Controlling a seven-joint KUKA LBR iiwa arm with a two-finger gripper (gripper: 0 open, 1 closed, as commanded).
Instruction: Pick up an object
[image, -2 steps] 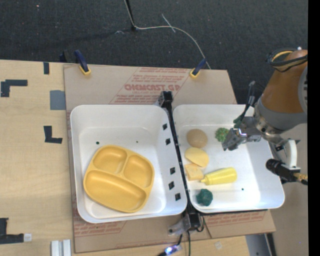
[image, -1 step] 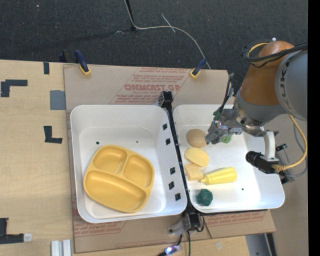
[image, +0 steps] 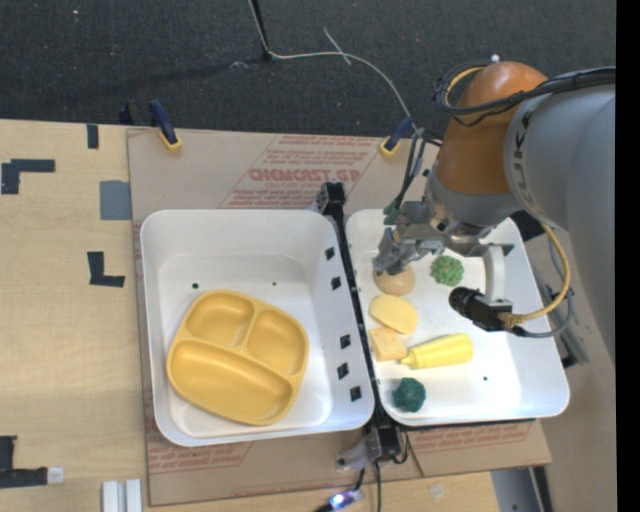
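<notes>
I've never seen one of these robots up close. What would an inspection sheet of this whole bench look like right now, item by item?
Surface: two white bins side by side on a cardboard sheet; left bin, right bin.
Job's things: in the right bin, a beige lump under the gripper, a green broccoli-like piece, a pale yellow slice, a yellow wedge, a yellow bottle-like piece, a dark green piece.
Clutter: a yellow divided tray in the left bin.
Grippers: the gripper is low over the beige lump.
Cables: a thin white cable behind the bench; a yellow cable beside the arm.
Surroundings: blue and yellow clamps on the cardboard; dark carpet beyond.
</notes>
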